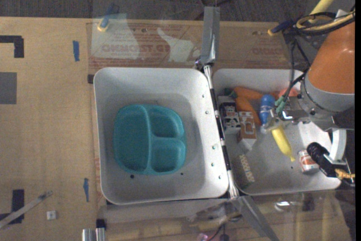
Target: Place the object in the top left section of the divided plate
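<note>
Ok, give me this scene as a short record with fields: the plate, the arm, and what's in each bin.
left bin: holds a teal divided plate, its sections bare
right bin: holds a yellow banana-like object, an orange carrot-like object, a blue object, a small red and white can, small boxes
arm: reaches in from the right over the right bin
gripper: above the yellow object; finger state unclear
task state: nothing placed on the plate yet
</note>
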Available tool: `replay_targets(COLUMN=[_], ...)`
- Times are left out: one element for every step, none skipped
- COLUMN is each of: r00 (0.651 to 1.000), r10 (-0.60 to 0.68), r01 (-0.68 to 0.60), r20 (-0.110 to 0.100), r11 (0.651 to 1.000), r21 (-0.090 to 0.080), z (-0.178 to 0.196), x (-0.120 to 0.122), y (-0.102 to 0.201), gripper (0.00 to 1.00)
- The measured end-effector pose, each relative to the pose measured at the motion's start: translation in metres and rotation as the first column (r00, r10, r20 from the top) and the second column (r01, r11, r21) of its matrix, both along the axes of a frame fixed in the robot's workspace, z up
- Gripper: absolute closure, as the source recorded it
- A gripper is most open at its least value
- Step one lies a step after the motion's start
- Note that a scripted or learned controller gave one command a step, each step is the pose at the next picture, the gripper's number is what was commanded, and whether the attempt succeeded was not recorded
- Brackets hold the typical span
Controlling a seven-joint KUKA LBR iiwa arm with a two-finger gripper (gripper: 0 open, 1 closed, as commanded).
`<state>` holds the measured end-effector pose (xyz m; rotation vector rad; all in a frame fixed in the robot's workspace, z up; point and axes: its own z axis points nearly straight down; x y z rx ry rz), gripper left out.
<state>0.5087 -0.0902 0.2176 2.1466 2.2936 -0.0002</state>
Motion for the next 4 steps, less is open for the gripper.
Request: replay_targets(r00=[1.000,0.949,0.939,0.957], r10=[-0.014,0.314,0.343,0.289], r01=[0.014,-0.314,-0.343,-0.289], r20=[-0.001,0.003,-0.003,0.001], r11=[1.000,0.949,0.939,0.957], r21=[0.001,-0.001,0.001,-0.001], z=[-0.006,-0.002,-0.015,0.063], x=[0.009,0.026,-0.021,0.035], y=[0.071,0.156,0.166,0.228], gripper=[1.00,1.00,1.00,1.00])
